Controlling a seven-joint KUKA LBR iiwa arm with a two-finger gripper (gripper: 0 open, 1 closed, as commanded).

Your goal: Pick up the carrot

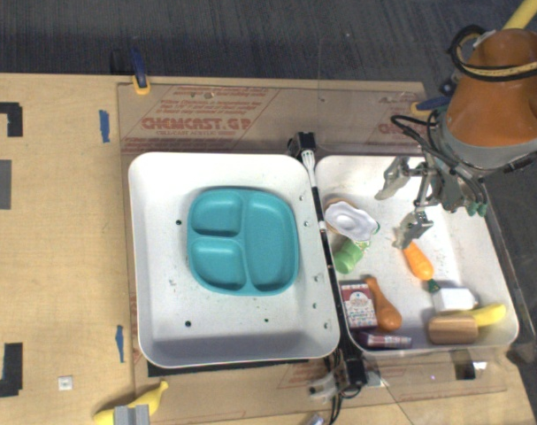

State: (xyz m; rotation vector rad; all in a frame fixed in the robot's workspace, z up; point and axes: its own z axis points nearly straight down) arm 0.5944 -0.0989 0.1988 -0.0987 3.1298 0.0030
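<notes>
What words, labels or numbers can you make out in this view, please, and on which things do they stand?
Red print on the flat brown cardboard sheet behind the two bins: large letters, too blurred to read with confidence.
Label on the small red carton in the right white bin: too small to read.
Label on the dark slim tube near that bin's front wall: too small to read.
Nothing else shows legible text.

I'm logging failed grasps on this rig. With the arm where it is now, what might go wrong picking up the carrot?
1. The carrot lies at a slant, and the tool hangs just above its upper end, so a closing grip may catch only the tip and let it slip.
2. A white block and banana lie just past the carrot's lower end; a push along it could jam the carrot against them.
</notes>
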